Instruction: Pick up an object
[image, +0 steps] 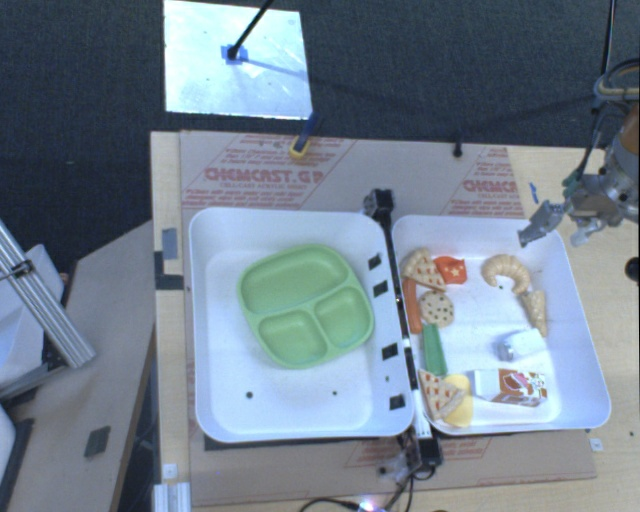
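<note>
The right bin (585, 330) holds several toy foods: a croissant (505, 270), a pizza slice (422, 270), a red piece (451, 269), a cookie (436, 309), a green stick (433, 349), an ice cream cone (536, 309), a small grey item (508, 347), a milk carton (507, 386) and a yellow wedge (447, 397). My gripper (560, 226) hangs over the bin's far right corner, up and to the right of the croissant. Its fingers are spread open with nothing between them.
The left bin (215, 380) carries a green divided plate (305, 305). A black hinge strip (392, 310) runs between the bins. A shiny metal sheet (237, 60) lies at the back, and an aluminium rail (40, 300) stands at the left.
</note>
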